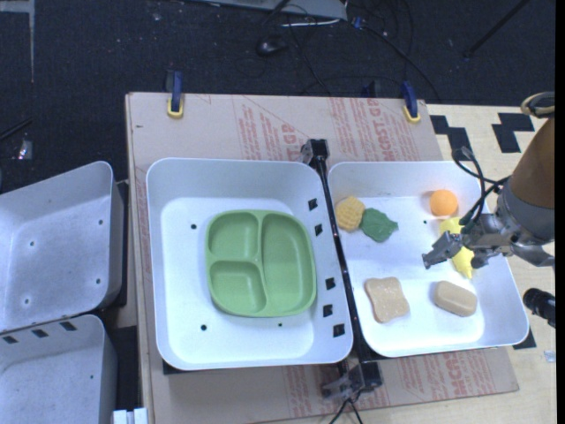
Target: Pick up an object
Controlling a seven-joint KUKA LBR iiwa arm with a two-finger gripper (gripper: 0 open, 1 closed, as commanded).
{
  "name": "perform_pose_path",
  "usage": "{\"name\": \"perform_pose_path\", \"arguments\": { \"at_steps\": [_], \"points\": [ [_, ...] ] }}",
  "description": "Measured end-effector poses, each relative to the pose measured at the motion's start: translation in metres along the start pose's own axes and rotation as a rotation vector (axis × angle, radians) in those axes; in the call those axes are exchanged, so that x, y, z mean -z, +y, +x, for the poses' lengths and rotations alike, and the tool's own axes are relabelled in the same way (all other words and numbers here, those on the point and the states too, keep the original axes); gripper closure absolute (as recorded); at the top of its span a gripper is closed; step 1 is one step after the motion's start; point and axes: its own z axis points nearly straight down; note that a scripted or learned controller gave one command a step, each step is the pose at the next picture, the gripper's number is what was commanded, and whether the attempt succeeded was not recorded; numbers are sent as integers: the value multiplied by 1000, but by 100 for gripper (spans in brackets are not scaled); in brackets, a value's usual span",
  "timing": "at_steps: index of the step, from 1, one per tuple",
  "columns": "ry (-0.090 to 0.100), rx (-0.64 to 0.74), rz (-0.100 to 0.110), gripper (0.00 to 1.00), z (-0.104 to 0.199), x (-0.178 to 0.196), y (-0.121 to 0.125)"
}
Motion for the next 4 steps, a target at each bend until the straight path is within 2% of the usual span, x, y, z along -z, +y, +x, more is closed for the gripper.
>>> {"name": "perform_pose_path", "arguments": {
  "at_steps": [1,3,4],
  "points": [
    [-3,4,-12,0,0,6,3],
    [-1,2,-8,0,-6,-99,-5],
    [-3,1,-13,100,-6,-86,-4]
  ]
}}
